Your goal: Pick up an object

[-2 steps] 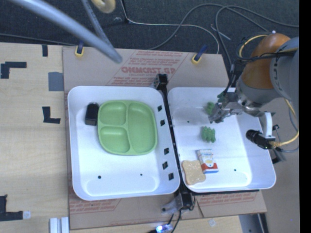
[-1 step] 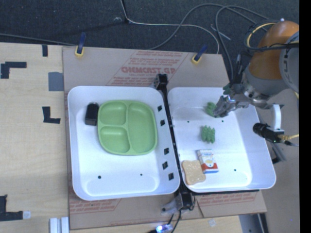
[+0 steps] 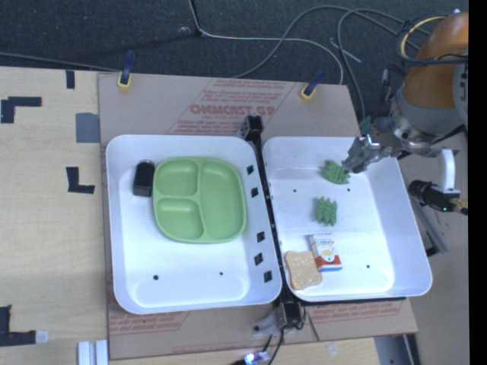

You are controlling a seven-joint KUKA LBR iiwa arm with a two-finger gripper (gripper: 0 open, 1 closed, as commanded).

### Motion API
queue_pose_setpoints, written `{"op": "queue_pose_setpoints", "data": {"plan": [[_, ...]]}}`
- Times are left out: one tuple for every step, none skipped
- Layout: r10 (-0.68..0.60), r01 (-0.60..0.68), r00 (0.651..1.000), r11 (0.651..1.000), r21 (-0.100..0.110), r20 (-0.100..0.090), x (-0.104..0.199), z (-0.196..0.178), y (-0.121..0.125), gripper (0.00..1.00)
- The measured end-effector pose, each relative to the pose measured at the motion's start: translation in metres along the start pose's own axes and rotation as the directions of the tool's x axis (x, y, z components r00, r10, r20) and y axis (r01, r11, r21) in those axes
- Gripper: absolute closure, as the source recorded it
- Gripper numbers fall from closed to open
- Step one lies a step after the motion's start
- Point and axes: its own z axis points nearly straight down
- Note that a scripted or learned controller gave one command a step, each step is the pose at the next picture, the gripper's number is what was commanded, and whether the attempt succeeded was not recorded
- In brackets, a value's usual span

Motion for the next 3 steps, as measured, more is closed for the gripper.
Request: {"op": "queue_pose_setpoints", "data": {"plan": [[-0.003,0.003,1.0,1.0,0.004,-0.001,0.044,0.001,-0.005,1.0],[-0.005,0.005,1.0,1.0,0.005,-0.003,0.102,-0.003,-0.012,1.0],[-0.003,0.003,1.0,1.0,0.008,-0.001,0.148,0.011,-0.029,1.0]]}}
